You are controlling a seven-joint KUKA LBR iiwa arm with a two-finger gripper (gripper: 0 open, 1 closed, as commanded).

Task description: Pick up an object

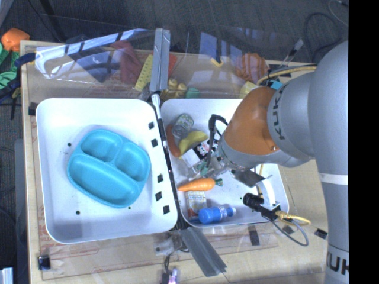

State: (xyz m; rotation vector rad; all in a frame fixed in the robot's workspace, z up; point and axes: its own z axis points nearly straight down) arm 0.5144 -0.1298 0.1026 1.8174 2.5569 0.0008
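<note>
My gripper (208, 165) is low in the right bin (278, 188), under the orange band of the arm, which hides most of it. It sits just above an orange carrot (196, 185) and beside a yellow banana (194, 139). A blue bottle (216, 213) lies near the bin's front wall, with a small printed carton (196, 200) next to it. A grey can (182, 123) and a reddish-orange piece (172, 142) lie at the bin's back left. I see nothing clearly held.
The left bin (53, 206) holds a blue divided plate (109, 167). Clear plastic panels and some toys (177, 89) stand behind the bins. The arm's bulk covers the right bin's right half.
</note>
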